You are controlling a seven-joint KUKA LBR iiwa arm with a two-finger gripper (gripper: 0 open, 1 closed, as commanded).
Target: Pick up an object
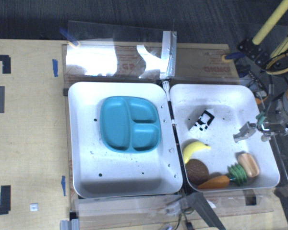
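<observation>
Nearest the camera, along the front wall of the right bin, the pickable things lie in a row: a brown ball touching a banana behind it, a carrot with its green top to the right, and a bun just beside that top. None of them is lifted; all rest on the bin floor.

Further back, the gripper hangs at the bin's right side, above and slightly left of the bun, with nothing between its fingers. Whether they are spread or closed cannot be told at this size.

Behind and to the left, a black-and-white block lies alone in the middle of the bin, well apart from the rest.

In the left bin a blue tray sits, untouched.

By this showing the task is hardly begun: no object is chosen or grasped. What remains is the whole of it — descend on one thing, probably the bun as the nearest, close on it and raise it clear.
</observation>
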